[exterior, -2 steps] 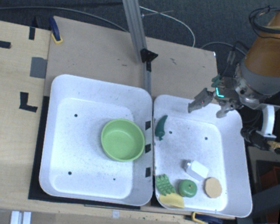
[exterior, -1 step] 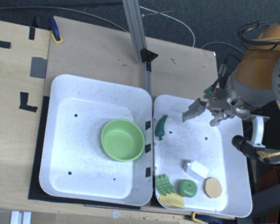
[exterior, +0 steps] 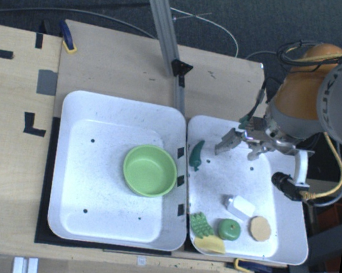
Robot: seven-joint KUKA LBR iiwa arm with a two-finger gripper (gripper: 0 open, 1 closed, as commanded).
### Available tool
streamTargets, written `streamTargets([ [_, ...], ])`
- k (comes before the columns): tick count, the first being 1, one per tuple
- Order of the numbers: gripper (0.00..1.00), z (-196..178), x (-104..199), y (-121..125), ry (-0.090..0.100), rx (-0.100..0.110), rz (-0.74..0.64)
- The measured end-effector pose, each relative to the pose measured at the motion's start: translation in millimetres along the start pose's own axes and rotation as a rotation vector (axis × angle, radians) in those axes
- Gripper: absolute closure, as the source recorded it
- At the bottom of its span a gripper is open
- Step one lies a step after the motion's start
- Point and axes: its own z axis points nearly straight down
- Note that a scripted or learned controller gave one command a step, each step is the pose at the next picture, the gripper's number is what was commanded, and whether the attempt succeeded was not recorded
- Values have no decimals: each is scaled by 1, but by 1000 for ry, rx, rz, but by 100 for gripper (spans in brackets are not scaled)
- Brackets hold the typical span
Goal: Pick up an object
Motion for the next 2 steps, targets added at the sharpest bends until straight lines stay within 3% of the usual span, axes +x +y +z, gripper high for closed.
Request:
streamTargets([
  [1, 0, 54, 4, -11, 1, 2, 0],
  [2, 100, 41, 4, -10, 2, -3, -2],
])
